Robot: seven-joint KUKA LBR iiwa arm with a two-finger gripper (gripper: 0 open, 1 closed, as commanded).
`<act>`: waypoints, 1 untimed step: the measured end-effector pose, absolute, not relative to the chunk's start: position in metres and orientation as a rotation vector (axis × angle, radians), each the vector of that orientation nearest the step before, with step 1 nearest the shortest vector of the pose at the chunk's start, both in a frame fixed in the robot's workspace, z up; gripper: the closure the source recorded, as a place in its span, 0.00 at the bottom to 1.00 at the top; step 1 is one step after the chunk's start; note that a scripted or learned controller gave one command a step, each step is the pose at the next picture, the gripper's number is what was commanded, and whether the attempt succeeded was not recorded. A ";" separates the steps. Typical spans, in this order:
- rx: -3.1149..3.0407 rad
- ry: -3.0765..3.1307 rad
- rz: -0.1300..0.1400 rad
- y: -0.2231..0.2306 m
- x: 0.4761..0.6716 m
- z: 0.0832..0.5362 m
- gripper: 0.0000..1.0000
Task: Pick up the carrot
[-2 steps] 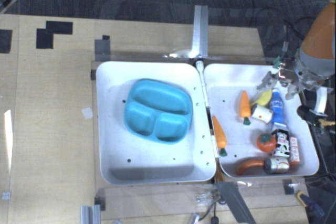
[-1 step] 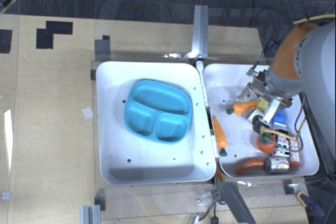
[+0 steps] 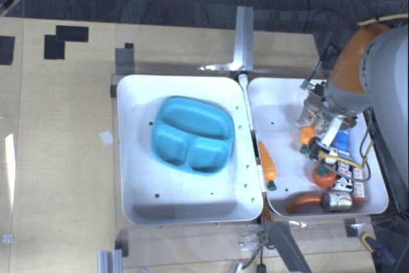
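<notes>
Carrot against the right bin's left wall, claw busy across the bin

Carrot (image 3: pixel 268 164) lies in the right bin (image 3: pixel 281 102), lengthwise along that bin's left wall and touching or nearly touching it, with its dark stem end pointing toward the bin's near edge. White floor lies bare on its right side; on its left, the wall and the divider between the two bins hem it in.

The claw (image 3: pixel 317 136) hangs over the right half of the same bin, well apart from the carrot, low among a cluster of small things: an orange piece (image 3: pixel 308 135) just beside it, a blue item (image 3: pixel 342 140), a red round thing (image 3: pixel 323 178) and some small boxes (image 3: pixel 348 177) near the right wall. A red-brown sausage-shaped thing (image 3: pixel 301 202) and a dark can (image 3: pixel 337 202) lie along the near edge. Whether the claw is wide or narrow I cannot tell; clutter and the wrist mask it. The far-left stretch of this bin is open floor.

The left bin (image 3: pixel 131 156) holds a blue divided tray (image 3: pixel 192 134) near its middle, with bare white floor all round it. Both bins sit on the table (image 3: pixel 57 156).
</notes>
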State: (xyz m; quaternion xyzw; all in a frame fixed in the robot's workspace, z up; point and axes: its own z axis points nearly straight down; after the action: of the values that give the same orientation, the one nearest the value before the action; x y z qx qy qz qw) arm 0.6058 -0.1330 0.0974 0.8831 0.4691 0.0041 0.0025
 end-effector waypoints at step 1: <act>2.782 1.458 0.000 -0.068 0.619 0.238 1.00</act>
State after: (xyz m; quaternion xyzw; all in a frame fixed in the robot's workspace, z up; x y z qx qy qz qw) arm 0.6185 -0.0682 0.2384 0.8858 0.4641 -0.0001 0.0006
